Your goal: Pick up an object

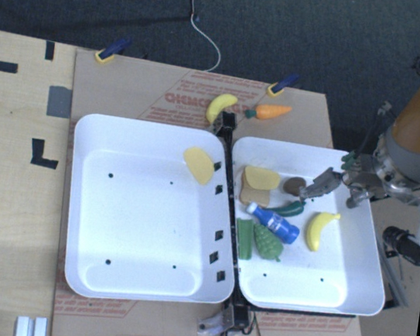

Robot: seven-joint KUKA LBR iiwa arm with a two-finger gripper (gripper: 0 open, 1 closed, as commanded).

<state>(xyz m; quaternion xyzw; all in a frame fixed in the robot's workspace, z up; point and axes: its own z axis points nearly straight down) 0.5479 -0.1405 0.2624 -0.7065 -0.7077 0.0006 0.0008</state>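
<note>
The right bin has a little pile of toys in it. A yellow banana lies on the white floor of that bin, a bit apart from the others. It stands almost up and down in the picture, with its top end bent toward the right. To its left lie a blue bottle, a dark green thing, and a bumpy green toy. Above those are a tan block and a small brown ball.

The hand hangs over the top part of the right bin. The banana is just below the hand, toward the front of the bin. The brown ball is just to the left of one long finger, which slants down toward it. The other finger sits further right, so the fingers look spread apart. Nothing is between them, so the hand is holding nothing.

I think the banana is the easy pick, because it has room around it. The hand would need to come a little toward the front and then go down.

One yellow lump sits in the left bin, well apart from the hand. Another banana and a carrot lie on the counter behind the bins.
</note>
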